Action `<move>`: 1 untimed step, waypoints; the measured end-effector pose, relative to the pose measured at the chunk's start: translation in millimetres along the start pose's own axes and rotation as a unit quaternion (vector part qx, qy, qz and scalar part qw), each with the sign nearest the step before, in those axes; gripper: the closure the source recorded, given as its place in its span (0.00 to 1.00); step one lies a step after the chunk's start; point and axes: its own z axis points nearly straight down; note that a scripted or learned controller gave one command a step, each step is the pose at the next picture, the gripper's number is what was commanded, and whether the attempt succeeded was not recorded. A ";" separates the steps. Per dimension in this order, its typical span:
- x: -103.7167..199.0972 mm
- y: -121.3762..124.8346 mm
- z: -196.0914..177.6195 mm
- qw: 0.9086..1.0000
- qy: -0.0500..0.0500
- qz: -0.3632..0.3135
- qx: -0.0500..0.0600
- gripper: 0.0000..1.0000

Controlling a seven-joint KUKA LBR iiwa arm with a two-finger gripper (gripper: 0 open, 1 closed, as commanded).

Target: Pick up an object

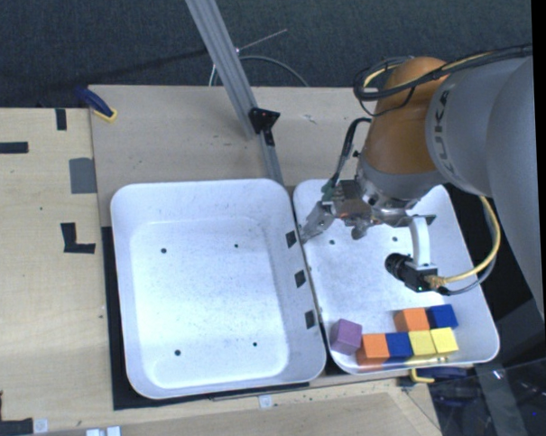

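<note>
A pale wooden bench [41, 295] carries two shallow white bins side by side, with a slanted metal post rising behind them. The left bin [128, 210] has nothing to do with the present step; the right bin [477, 335] holds all the blocks, crowded into its near corner, probably pushed or dropped there where the floor meets the wall. A purple block [348, 334] sits just apart at the left end, turned slightly askew. Beside it runs a tight cluster: an orange block [375, 345], a blue block [399, 343] and a yellow block [434, 342] in the front row, with another orange and blue behind. The cluster's long axis runs left to right along the near rim; each block on its own is roughly cubic and has no clear long axis.

The gripper [350, 214] hangs over the far left part of the right bin, well apart from the blocks. Its fingers are hard to make out against the wrist hardware, so how wide the claw stands cannot be told; nothing appears held.
</note>
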 end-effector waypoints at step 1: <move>28.5 -22.1 -16.8 1.000 0.001 -0.002 -0.001 0.00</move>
